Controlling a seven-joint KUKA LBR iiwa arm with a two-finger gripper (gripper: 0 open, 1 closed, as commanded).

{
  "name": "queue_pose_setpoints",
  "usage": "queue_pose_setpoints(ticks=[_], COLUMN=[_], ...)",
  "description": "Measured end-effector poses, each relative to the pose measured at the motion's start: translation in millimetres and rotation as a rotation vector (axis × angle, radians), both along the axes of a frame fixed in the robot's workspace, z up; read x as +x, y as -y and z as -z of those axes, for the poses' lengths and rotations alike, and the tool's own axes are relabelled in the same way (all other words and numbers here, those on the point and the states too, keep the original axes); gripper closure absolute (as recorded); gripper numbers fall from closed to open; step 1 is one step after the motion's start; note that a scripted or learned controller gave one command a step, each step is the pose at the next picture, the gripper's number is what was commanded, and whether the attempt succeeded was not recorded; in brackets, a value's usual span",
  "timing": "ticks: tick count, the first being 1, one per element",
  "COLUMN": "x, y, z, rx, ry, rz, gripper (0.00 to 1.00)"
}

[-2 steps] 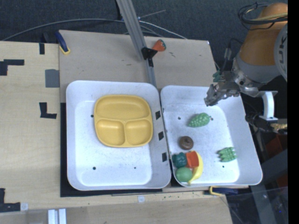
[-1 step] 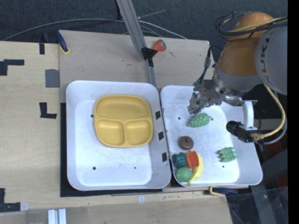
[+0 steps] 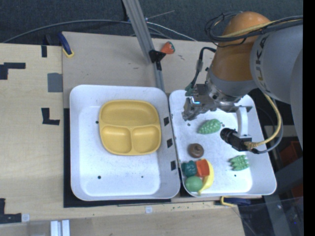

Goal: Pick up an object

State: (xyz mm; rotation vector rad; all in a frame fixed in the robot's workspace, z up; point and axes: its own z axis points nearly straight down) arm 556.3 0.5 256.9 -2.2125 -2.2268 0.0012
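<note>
My gripper (image 3: 189,113) hangs over the upper left part of the right bin (image 3: 261,181), its fingers pointing down with nothing seen between them. Just to its right lies a light green bumpy toy (image 3: 209,127). Below that sits a brown round piece (image 3: 196,150). At the bin's lower left corner cluster a dark teal piece (image 3: 189,168), a red-orange block (image 3: 202,167), a yellow banana (image 3: 209,177) and a green round fruit (image 3: 194,183). A second green ridged toy (image 3: 239,162) rests toward the right side.
The left bin (image 3: 81,146) holds a yellow three-compartment plate (image 3: 130,127). A grey pole (image 3: 140,26) slants down to the bins' top junction. A black cable part (image 3: 234,137) of the arm hangs over the right bin. The arm's orange band (image 3: 241,38) looms above.
</note>
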Motion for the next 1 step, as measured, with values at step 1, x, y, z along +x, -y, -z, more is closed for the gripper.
queue_pose_setpoints(ticks=[1], x=[-0.1], y=[-45.8], z=[8.9], rx=[-0.001], ry=[-0.001], rz=[0.0], gripper=[1.0])
